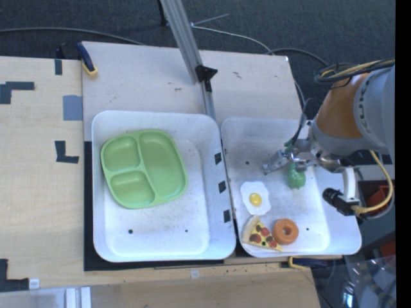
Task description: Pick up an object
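Note:
The right bin (257,130) holds a toy fried egg (255,197), a pizza slice (259,235), a glazed donut (286,231) and a small green object (296,176). My gripper (280,162) hangs over the middle of this bin, right beside the green object, up and left of it. Its metal fingers point left and down toward the bin floor. I cannot make out whether the green object sits between them or only next to them.
The left bin (199,223) carries a green divided plate (143,167). A slanted metal post (183,31) rises behind the bins. The grey arm with its orange band (340,111) fills the right side, with cables beside it.

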`<state>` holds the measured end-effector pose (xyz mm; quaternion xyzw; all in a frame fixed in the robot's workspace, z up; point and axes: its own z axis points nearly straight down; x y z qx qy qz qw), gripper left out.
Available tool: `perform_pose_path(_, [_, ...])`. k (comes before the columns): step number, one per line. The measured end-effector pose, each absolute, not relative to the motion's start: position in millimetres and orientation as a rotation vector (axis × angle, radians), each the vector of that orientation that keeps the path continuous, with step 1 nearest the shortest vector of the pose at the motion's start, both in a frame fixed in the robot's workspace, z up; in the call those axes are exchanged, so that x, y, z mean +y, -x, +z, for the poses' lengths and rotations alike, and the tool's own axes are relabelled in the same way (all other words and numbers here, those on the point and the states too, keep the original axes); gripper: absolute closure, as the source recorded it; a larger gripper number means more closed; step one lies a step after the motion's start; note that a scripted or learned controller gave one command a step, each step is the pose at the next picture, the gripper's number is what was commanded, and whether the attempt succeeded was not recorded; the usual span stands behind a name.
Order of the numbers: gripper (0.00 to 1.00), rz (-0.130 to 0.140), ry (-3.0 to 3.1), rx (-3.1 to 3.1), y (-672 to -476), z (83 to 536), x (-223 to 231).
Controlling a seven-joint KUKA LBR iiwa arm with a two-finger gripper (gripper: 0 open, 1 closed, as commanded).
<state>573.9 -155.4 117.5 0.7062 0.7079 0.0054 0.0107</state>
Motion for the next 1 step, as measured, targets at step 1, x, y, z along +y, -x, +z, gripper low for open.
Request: perform_pose_path(1, [1.0,0.015,-2.202,2.211,-573.8,125.4,-155.0])
